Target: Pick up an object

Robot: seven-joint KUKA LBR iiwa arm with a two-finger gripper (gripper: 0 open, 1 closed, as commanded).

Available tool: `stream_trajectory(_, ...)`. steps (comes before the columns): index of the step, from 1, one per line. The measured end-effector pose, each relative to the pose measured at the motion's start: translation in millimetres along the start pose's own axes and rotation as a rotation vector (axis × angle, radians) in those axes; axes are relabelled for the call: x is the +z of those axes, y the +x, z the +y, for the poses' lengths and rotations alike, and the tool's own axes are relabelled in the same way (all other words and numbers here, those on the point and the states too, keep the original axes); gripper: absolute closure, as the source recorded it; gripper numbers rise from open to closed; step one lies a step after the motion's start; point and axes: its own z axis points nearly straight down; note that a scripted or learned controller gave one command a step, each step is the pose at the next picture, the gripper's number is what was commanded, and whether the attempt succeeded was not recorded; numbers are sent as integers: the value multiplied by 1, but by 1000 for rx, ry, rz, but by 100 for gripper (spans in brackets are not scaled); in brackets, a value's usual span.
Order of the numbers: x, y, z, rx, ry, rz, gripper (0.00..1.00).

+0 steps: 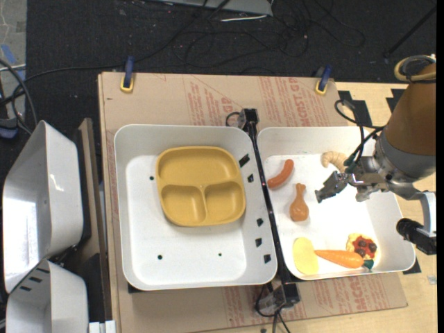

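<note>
At the near edge of the right bin (388,262), an orange carrot (338,258) is lying on its side. Its thin end is touching a flat yellow piece (304,254), and its thick end is sitting next to a slice of pizza (363,245) in the corner.

A bit farther back, a brown chicken leg (299,203) is lying in the middle of the bin. The gripper (330,186) is hanging just to the right of it, above the white floor. Nothing is sitting between its dark fingers, but I cannot tell how wide they are standing. The grey arm (409,134) is reaching in from the right.

Farther still, a red sausage (280,173) is lying near the wall between the bins. A small pale piece (333,159) is sitting near the back, close to the arm.

In the left bin (135,255), a yellow plate (201,186) with three parts is lying flat.

Both bins are sitting on a brown board (180,96).
</note>
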Motion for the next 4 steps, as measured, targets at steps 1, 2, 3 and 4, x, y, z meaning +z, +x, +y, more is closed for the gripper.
stream_trajectory(1,55,-6,7,3,3,0,0)
stream_trajectory(2,118,-10,2,4,5,1,0)
stream_trajectory(3,146,-10,2,3,2,0,0)
stream_trajectory(4,135,-10,2,4,1,1,100)
